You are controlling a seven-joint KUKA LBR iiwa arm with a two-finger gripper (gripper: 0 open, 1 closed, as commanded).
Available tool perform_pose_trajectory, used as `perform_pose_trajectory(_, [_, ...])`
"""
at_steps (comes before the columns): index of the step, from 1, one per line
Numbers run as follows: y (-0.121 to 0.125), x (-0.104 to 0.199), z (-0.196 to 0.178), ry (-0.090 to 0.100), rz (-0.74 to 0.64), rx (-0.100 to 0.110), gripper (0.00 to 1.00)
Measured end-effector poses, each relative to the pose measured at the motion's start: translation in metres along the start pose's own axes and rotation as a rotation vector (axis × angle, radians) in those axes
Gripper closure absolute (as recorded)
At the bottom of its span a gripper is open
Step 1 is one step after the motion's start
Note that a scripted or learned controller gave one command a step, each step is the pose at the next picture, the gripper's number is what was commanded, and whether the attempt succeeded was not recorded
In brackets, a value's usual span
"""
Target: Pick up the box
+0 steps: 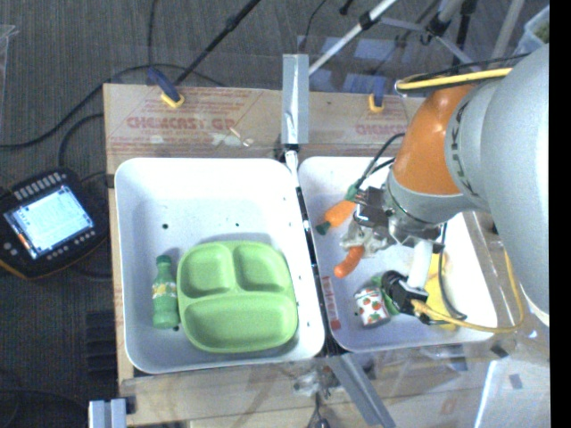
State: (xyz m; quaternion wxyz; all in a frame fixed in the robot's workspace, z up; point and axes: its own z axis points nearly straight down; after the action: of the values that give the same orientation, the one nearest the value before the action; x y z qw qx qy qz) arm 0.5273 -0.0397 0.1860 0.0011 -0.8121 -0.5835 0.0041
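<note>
Camera view: my gripper (368, 235) hangs over the right bin (318, 178); its grasp I cannot tell. I judge the box (369, 305) unlifted; picking remains.

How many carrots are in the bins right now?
2. One carrot lies in the right bin near its left wall; the other carrot lies just below it, beside the gripper. The arm may hide more.
</note>
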Motion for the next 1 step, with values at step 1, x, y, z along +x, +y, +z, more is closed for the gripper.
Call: perform_pose_trajectory(1, [0.0001, -0.0001, -0.0002, 0.0, 0.0, -0.001, 0.0])
